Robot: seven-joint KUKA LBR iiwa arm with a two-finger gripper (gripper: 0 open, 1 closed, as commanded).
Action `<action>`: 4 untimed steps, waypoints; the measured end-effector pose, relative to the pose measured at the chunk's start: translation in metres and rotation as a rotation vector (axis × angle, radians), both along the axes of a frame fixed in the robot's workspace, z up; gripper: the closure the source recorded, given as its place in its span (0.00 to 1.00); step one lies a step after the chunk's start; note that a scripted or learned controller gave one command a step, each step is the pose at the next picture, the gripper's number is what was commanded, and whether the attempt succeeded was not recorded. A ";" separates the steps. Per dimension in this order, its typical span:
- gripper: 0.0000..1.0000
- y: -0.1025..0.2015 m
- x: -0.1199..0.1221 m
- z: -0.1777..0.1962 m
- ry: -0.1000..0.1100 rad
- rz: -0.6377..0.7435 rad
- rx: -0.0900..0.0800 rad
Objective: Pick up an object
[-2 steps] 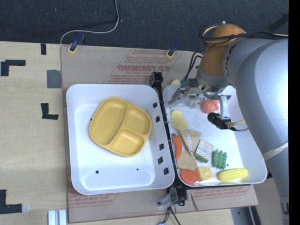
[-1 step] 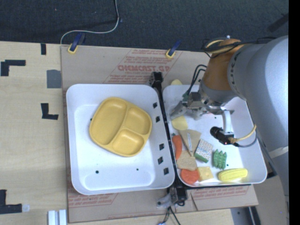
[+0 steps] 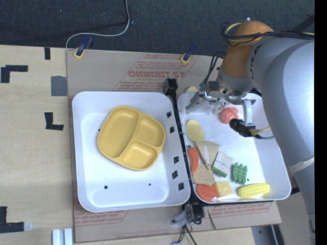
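My gripper (image 3: 208, 100) hangs over the far end of the right bin (image 3: 271, 157), below the arm's orange band. A salmon-red round piece (image 3: 228, 115) lies just to its right, close to it but not visibly held. Toy foods fill the bin nearer the front: a pale yellow piece (image 3: 194, 130), an orange carrot (image 3: 193, 160), a beige wedge (image 3: 210, 149), a speckled white block (image 3: 222, 163), a green piece (image 3: 239, 172), a brown slice (image 3: 203, 176), a red round (image 3: 206, 192), a yellow cube (image 3: 223, 189) and a corn cob (image 3: 254, 190).
The left bin (image 3: 87, 188) bears a yellow divided plate (image 3: 132, 137). A black divider (image 3: 176, 137) runs between the two bins. The grey arm (image 3: 288, 86) covers the right bin's far right corner. A black connector (image 3: 241, 127) juts out beside the salmon piece.
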State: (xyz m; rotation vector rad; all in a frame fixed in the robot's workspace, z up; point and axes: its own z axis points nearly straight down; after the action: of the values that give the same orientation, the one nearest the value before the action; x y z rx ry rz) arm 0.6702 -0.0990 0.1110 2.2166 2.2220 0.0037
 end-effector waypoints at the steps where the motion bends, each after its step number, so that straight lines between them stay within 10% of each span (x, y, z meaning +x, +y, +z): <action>1: 0.00 0.005 -0.044 -0.028 0.007 -0.002 -0.001; 3: 0.00 -0.041 -0.002 0.045 0.002 -0.003 -0.001; 4: 0.00 -0.099 -0.003 -0.030 0.005 -0.005 -0.002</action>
State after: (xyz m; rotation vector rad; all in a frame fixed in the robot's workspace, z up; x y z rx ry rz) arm 0.6671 -0.1975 0.0806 2.2239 2.2178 -0.0035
